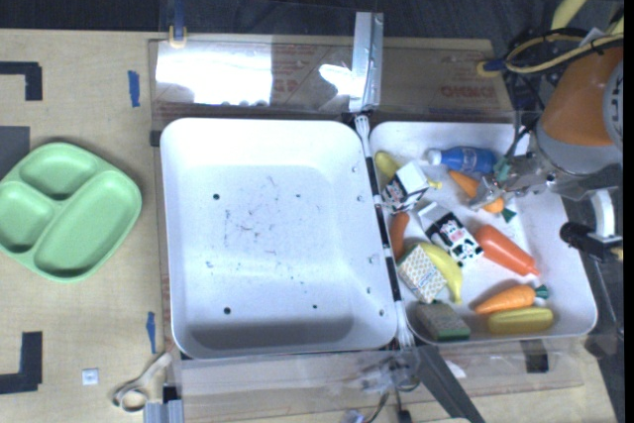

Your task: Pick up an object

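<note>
The right bin (584,307) holds a heap of toy items. Among them are a blue bottle (466,157), a small orange carrot (464,184), a black-and-white cow toy (453,235), a large carrot (506,252) and a second carrot (508,297) above a yellow piece (520,318). There is also a banana (449,270) beside a checkered waffle (420,273). My gripper (501,185) hangs low at the bin's upper right, just right of the small carrot and below the bottle. Its tips are lost against the clutter there.
The left bin (263,233) sits beside the right one, sharing a raised middle rim (381,233). A green divided plate (64,210) lies on the bench at far left. A clear panel (258,64) stands behind the bins. The arm's orange band (586,104) overhangs the right bin's edge.
</note>
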`<state>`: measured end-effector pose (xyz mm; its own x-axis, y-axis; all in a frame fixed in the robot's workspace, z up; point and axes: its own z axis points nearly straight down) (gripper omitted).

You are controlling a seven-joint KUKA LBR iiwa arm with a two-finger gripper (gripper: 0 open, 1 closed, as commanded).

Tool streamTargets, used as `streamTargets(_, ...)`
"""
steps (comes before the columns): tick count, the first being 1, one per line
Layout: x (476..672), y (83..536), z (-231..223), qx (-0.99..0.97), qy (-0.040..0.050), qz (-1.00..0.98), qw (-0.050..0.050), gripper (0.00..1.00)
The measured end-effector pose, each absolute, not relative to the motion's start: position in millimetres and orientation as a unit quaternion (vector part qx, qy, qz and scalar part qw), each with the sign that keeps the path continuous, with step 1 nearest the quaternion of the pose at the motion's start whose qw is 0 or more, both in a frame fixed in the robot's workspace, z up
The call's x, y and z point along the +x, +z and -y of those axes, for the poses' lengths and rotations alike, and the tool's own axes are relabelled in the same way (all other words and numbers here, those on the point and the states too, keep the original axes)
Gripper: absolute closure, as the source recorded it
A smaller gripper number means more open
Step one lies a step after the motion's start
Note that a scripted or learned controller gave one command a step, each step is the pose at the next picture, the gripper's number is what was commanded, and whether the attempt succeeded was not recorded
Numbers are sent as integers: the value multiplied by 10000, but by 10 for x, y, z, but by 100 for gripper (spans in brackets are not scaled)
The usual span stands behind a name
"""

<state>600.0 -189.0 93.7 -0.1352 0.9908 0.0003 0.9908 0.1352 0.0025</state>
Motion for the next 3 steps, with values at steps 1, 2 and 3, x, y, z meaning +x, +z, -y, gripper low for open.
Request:
streamTargets(1, 6125, 1878, 1342, 6534, -8, -7570, -16, 100)
streamTargets(2, 5860, 1430, 1566, 7122, -14, -7020, -29, 100)
streamTargets(3, 6005, 1970, 744, 6952, -11, -7189, -19, 100)
